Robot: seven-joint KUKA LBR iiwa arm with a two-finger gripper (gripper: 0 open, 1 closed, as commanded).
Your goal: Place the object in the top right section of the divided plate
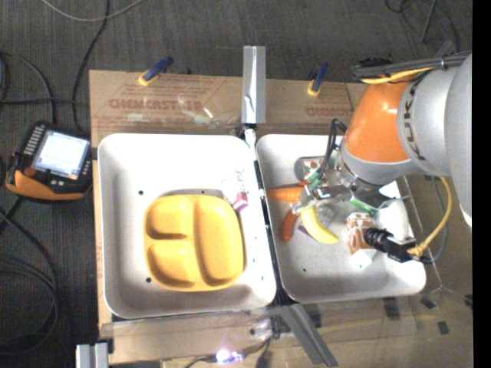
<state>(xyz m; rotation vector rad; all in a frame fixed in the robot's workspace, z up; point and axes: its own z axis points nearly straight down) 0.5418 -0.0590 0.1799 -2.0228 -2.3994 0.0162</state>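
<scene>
A yellow divided plate [196,241] lies in the left bin [123,167], with two small sections on its left and one large section on its right. In the right bin [345,286], the gripper [322,198] hangs low over a cluster of toy food under the grey and orange arm [383,133]. Just below it lies a yellow and purple piece [318,227]. An orange carrot-like piece [282,194] and a reddish sausage-like piece [288,225] lie to its left. The wrist hides the fingers.
A brown and white packet [359,234] and a white object [395,217] lie at the right of the right bin. A small pink and white item [240,198] rests at the left bin's right wall. A teach pendant [50,163] sits on the floor, left.
</scene>
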